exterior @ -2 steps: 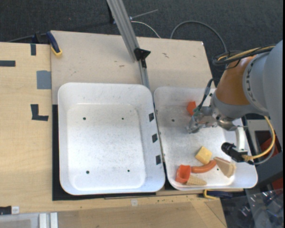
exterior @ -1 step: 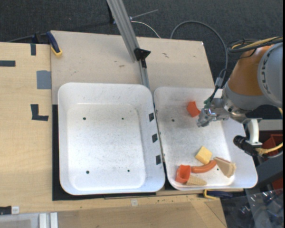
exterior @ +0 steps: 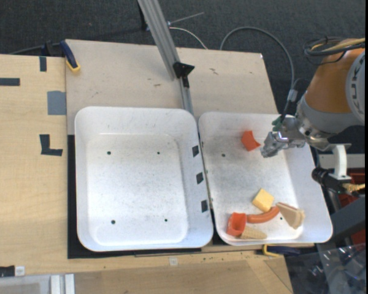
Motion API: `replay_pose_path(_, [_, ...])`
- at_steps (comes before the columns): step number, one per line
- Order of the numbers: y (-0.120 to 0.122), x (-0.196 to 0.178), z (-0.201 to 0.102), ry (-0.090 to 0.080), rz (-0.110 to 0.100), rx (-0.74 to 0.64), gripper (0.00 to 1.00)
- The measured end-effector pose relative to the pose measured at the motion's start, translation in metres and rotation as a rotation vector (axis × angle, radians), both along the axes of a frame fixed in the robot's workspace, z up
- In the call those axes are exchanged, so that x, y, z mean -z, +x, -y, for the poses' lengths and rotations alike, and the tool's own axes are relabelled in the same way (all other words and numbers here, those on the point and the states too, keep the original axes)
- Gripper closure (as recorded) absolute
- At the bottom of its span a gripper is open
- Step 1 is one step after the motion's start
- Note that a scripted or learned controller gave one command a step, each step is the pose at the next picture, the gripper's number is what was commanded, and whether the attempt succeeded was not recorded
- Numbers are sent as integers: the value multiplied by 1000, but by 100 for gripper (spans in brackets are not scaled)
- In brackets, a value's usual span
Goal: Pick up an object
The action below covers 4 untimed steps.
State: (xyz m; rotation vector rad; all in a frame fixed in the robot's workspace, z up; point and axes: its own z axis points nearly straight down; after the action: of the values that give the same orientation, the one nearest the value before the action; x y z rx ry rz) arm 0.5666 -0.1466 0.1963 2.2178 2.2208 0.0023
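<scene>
My gripper hangs over the upper right part of the right bin, just right of a small orange-red block. Nothing shows between the fingertips, which point down toward the bin floor. Near the bin's front lie a yellow block, an orange curved sausage-like piece, a red cup-like piece, a tan wedge and a pale cone-like piece.
The left bin sits beside the right one, with black clips along the shared wall. A slanted metal pole rises behind the bins. Cables and arm hardware crowd the right side.
</scene>
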Motion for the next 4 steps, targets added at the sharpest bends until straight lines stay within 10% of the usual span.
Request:
replay_pose_path(1, [10,-51,-6,0,1,-1,100])
replay_pose_path(4, [-18,-28,-146,3,-6,-4,100])
